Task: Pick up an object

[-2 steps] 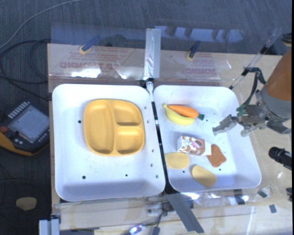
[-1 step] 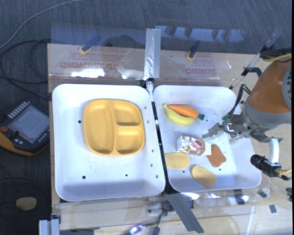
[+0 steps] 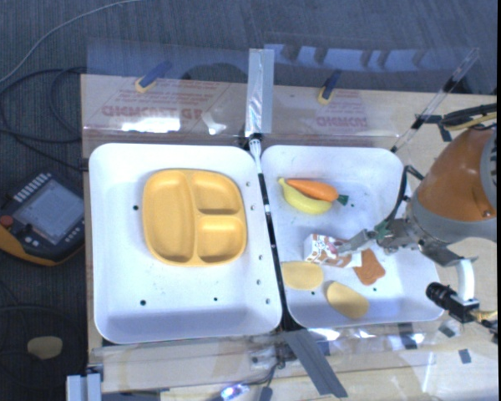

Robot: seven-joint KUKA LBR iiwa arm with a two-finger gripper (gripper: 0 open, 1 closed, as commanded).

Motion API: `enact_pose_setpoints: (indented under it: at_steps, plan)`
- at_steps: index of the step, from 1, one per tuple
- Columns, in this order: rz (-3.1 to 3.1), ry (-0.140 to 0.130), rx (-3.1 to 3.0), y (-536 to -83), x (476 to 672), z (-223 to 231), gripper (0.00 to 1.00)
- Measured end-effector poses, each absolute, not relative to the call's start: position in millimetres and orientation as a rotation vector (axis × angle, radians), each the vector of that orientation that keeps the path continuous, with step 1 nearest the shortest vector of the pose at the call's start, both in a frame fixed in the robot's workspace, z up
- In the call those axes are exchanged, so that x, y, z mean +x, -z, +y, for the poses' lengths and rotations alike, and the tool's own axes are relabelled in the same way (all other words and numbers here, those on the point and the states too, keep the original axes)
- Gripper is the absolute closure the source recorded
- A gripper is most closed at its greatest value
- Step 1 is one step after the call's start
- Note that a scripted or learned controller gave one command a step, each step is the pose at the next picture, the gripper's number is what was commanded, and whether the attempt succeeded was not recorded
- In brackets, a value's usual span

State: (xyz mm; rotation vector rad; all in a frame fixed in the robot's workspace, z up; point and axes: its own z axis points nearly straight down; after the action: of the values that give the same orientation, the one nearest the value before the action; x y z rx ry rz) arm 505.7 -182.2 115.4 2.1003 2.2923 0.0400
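Observation:
The right bin (image 3: 374, 164) holds several toy foods. An orange carrot (image 3: 311, 190) lies across a yellow banana (image 3: 306, 204) near its back left. A white and red packet (image 3: 326, 251) lies in the middle, with an orange-brown piece (image 3: 369, 268) to its right. Two pale yellow pieces (image 3: 302, 275) (image 3: 347, 299) lie near the front wall. My gripper (image 3: 361, 241) reaches in from the right and hangs low, just above the packet's right end and the orange-brown piece. I see nothing lifted off the bin floor.
The left bin (image 3: 117, 249) holds a yellow divided plate (image 3: 194, 216). The arm's orange band (image 3: 455, 186) stands over the right bin's right wall. A handheld controller (image 3: 35, 215) lies on the floor to the left, beside some cables.

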Motion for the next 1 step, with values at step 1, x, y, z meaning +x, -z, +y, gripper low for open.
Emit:
enact_pose_setpoints:
  at_steps: [1]
  plan:
    - [2.194, -0.049, 2.184, -111.5, 502.5, -208.5, 0.00]
